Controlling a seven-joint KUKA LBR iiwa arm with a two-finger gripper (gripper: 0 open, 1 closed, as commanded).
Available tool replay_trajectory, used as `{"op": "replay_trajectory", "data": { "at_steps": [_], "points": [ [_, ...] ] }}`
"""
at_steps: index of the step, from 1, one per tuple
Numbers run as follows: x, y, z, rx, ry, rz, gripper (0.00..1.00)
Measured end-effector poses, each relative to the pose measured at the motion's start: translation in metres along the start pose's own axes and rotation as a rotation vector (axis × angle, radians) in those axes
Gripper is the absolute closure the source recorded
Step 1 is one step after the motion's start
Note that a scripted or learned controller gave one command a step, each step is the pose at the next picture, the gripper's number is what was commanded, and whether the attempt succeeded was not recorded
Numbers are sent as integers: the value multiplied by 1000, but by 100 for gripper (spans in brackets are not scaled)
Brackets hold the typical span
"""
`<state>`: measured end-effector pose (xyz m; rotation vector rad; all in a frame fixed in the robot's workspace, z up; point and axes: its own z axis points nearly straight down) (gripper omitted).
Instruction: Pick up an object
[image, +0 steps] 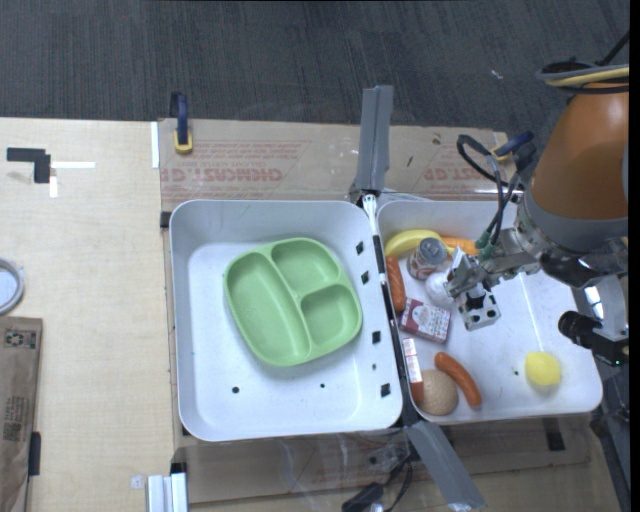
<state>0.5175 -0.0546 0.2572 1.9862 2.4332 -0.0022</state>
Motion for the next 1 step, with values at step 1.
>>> {"op": "replay_trajectory", "data": {
  "at_steps": [1],
  "points": [
    [-26,-28,-84,0,-1,-68,100]
  ]
}}
